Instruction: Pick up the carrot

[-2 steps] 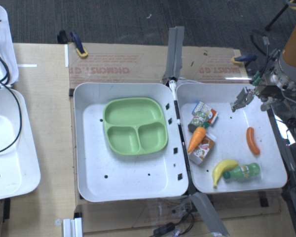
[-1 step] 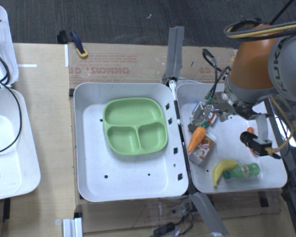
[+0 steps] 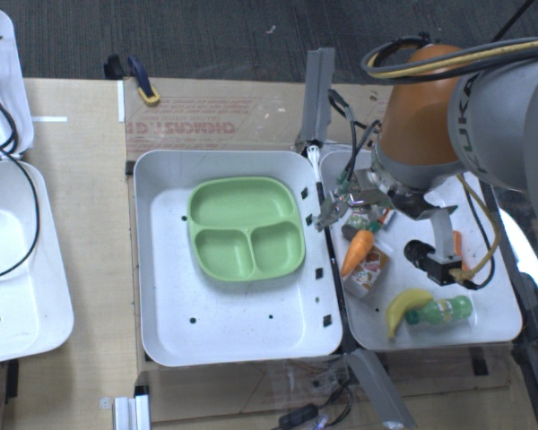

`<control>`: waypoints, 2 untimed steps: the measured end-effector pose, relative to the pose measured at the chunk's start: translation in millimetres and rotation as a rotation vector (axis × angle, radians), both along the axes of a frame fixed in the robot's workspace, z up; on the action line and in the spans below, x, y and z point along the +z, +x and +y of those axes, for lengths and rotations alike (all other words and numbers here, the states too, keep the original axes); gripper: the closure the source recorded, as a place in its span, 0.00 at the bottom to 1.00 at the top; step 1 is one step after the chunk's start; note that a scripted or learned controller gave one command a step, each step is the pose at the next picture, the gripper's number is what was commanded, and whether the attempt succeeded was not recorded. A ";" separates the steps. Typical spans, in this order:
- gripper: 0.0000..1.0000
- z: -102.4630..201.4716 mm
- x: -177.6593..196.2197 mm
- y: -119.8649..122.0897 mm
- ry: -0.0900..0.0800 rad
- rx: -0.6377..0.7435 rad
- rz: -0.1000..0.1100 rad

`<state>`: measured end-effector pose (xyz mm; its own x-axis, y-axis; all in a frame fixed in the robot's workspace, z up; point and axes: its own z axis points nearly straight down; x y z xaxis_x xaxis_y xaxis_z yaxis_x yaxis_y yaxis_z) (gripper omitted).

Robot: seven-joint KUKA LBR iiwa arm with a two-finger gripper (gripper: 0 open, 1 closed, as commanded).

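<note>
From my seat, the arm [image 3: 448, 106] fills the upper right, wrist over the right bin [image 3: 493, 325]. The gripper [image 3: 357, 211] hangs just above the carrot [image 3: 358, 250], centre-right, atop a small carton [image 3: 369, 276] (grip state: cannot tell). I'd descend straight, spanning its width.

A: Site type?
B: Robotics lab, test cell.
A: Evidence, item by item?
B: One industrial arm [image 3: 466, 106], grey with orange band, cables looped over it. Two shallow white bins [image 3: 152, 267] on a plywood table [image 3: 81, 133]. Metal mounting brackets [image 3: 318, 88] between bins. Loose black cable [image 3: 9, 213] at left. Dark carpet floor [image 3: 206, 16] behind. Toy food as test stock.
</note>
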<state>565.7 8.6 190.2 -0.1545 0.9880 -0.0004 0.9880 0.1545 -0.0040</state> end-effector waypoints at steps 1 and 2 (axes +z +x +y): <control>0.00 -19.5 0.4 17.4 0.000 -0.047 -0.002; 0.00 -77.1 0.4 -18.8 0.000 -0.055 -0.001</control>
